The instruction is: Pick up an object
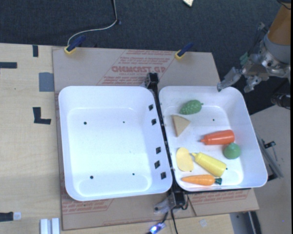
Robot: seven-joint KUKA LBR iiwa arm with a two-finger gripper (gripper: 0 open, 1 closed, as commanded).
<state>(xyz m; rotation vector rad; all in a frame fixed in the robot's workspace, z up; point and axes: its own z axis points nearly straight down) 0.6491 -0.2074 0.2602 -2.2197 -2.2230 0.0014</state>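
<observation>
Bench (19, 130); arm (278, 30) over right bin (249, 130) far corner, end effector (237, 79) spread.

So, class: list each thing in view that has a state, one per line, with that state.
Grey two-finger gripper: open, holding nothing, above the right bin's far rim.
Left shallow white bin: nothing in it.
Right shallow white bin: holds the toy foods.
Bumpy green toy vegetable: lying loose.
Red-orange toy sausage: lying loose.
Yellow squeeze bottle: on its side.
Orange toy carrot: lying flat.
</observation>
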